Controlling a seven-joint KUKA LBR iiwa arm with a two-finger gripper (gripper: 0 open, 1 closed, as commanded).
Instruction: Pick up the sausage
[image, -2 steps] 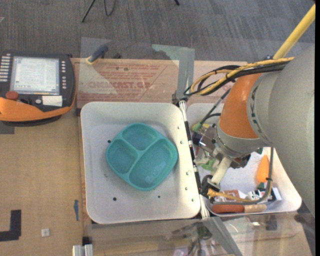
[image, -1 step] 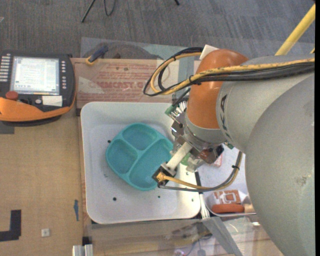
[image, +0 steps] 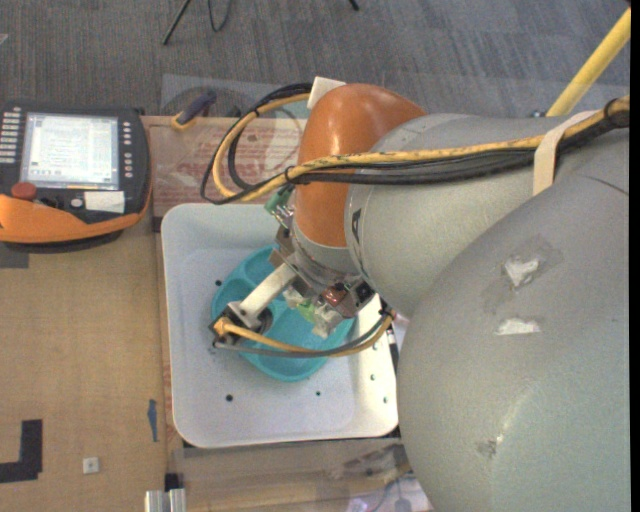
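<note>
Claw (image: 322, 308) above teal bowl (image: 290, 360)

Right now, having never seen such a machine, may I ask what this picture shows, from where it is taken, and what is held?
The one camera looks down from above at a slant. The big grey shape is a robot arm with an orange band, reaching in from the right. Its gripper is low over a teal dish lying in a white bin on the bench. The arm covers the gripper's tip, so I cannot tell whether anything is held. A control tablet with a screen lies at upper left.
</note>
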